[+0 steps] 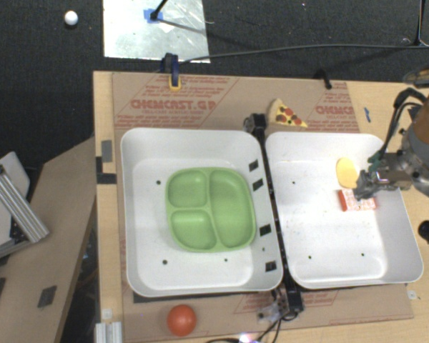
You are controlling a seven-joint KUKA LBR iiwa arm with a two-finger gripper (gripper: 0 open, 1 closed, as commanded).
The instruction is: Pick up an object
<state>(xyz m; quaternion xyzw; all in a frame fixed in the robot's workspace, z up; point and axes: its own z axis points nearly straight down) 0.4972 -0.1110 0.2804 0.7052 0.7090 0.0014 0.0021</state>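
In the right bin (329,256) a yellow oval object (346,171) lies toward the back right. Just in front of it sits a small red and white box (357,202). My gripper (366,186) hangs directly above the box's back edge, right beside the yellow object, with the arm coming in from the right. Its fingertips are dark and blend together over the box. In the left bin (139,191) rests a green divided plate (210,209).
A toy pizza slice (287,114) lies on the cardboard behind the bins. A red ball (181,319) sits in front of the left bin. Black clips run along the seam between the bins. A cable crosses the dark floor at the back.
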